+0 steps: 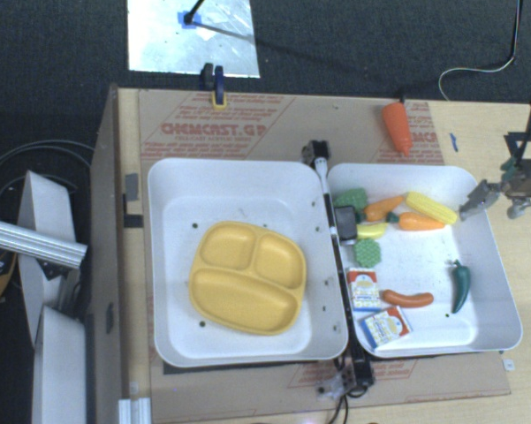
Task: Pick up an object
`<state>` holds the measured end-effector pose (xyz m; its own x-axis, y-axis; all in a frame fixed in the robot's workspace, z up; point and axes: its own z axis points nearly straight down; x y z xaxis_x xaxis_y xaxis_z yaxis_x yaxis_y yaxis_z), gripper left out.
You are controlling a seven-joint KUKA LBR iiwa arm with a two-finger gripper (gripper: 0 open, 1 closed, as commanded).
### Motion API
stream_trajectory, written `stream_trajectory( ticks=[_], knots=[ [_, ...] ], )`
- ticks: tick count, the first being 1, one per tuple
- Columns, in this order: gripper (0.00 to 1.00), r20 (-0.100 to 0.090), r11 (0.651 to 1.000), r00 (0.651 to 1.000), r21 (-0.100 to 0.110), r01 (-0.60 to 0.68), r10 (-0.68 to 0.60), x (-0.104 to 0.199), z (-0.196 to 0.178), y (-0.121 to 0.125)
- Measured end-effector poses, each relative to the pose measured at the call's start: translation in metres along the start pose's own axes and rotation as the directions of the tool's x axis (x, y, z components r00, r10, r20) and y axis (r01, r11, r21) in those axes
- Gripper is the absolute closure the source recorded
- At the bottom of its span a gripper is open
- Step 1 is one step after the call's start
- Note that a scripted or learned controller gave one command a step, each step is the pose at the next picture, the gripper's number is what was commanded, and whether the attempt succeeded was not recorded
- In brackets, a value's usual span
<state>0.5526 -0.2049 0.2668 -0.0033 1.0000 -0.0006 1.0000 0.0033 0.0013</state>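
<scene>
Corn cob (431,208), yellow, is the likeliest pick: it lies in the upper part of the right bin (499,312), long axis running upper-left to lower-right, and sits just left of the gripper (477,198).

Largest to smallest:
- Left bin (172,237) holds a yellow divided plate (247,276).
- Right bin carries the small items. Near the corn: an orange carrot (421,223) just below it, a second carrot (384,207) to its left.
- Lower down: a sausage (408,299) and a dark green pepper (460,286), well apart from the gripper.
- Gripper hangs over the right bin's upper right rim; whether its fingers are spread or closed I cannot tell at this size. Nothing visible between them.

Judgement: the coming move is a short reach leftward and down, with the jaws set across the cob's slanted axis.
</scene>
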Motion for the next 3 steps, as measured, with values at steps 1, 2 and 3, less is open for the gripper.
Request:
stream_trajectory(
  ticks=[1, 2, 3],
  knots=[
    [0.0, -0.001, 1.0, 1.0, 0.002, -0.002, 0.002, 0.042, 0.102, -0.065],
    [0.0, 0.006, 1.0, 1.0, -0.008, -0.004, 0.004, 0.093, 0.179, -0.064],
    [1.0, 0.004, 1.0, 1.0, -0.009, -0.003, 0.003, 0.094, 0.169, -0.063]
  ],
)
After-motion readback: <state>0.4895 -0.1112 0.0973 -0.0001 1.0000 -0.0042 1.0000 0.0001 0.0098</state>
